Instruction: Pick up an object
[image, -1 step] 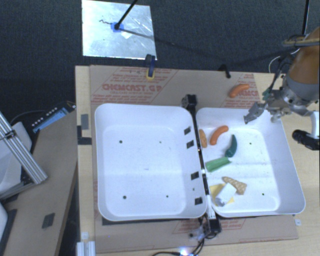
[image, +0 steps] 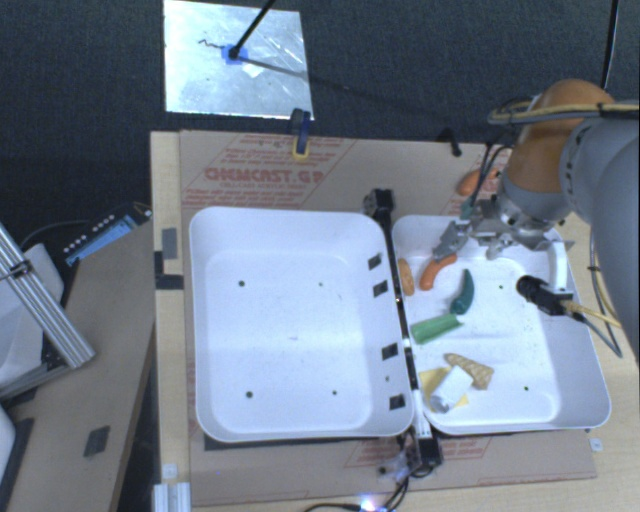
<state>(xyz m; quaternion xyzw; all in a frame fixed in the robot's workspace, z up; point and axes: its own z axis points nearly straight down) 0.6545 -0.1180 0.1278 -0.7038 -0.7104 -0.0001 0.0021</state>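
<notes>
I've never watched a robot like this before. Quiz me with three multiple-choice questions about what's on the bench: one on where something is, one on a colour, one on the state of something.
1. Which bin has the small items in it?
A. the left bin
B. the right bin
C. both bins

2. What colour is the curved piece lying just above the light green block?
A. dark teal green
B. bright red
C. purple

3. Where is the claw?
A. over the left bin
B. parked off the bench
C. over the right bin's upper part, near the orange piece

Answers: 1 B, the pieces all lie in the right bin. 2 A, it is dark teal green. 3 C, the claw hangs beside the orange piece.
</notes>
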